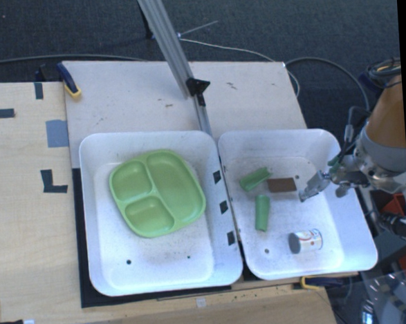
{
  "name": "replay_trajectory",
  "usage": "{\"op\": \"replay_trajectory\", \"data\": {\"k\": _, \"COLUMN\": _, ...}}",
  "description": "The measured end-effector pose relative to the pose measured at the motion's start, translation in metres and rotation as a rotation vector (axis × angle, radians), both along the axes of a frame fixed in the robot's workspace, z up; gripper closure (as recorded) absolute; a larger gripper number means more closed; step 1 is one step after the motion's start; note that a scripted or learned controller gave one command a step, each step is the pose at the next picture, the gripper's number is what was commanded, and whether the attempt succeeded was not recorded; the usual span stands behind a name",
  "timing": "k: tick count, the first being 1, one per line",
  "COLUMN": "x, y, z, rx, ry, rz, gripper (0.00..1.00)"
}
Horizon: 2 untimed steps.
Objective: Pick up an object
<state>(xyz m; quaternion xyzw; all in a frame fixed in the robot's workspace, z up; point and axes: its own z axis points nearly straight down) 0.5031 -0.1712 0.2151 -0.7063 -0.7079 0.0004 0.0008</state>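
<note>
- While the arm (385,135) reached in from the right, its hand (314,187) hung over the right bin (326,142), near that bin's right wall.
- Whether the hand was spread or pressed together could not be told; nothing showed between its tips.
- Just left of the hand lay a brown block (281,185), flat on the bin floor and apart from the hand.
- Beside the block, to its left, a green piece (255,179) lay at a slant, close to the block; whether the two touched could not be told.
- Below those two, a green cylinder (262,212) lay nearly upright in the view, apart from both.
- Nearer the bin's front edge, a small can (305,241) with a white and red label lay on its side, well apart from the hand.
- On the left bin's (95,200) floor a green plate (156,192) with three compartments sat turned at an angle.
- Both bins stood side by side on the tabletop (129,94), their inner walls touching.
- Behind the bins a metal pole (170,42) slanted across the tabletop.
- At the tabletop's far left corner lay a blue and yellow clamp (69,80).
</note>
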Motion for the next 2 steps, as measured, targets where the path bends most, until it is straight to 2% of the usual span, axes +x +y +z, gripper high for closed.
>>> {"op": "replay_trajectory", "data": {"k": 1, "x": 0.000, "y": 0.000, "z": 0.000, "rx": 0.000, "ry": 0.000, "rz": 0.000, "gripper": 0.00}}
{"op": "replay_trajectory", "data": {"k": 2, "x": -0.011, "y": -0.002, "z": -0.058, "rx": 0.001, "ry": 0.007, "rz": -0.002, "gripper": 0.00}}
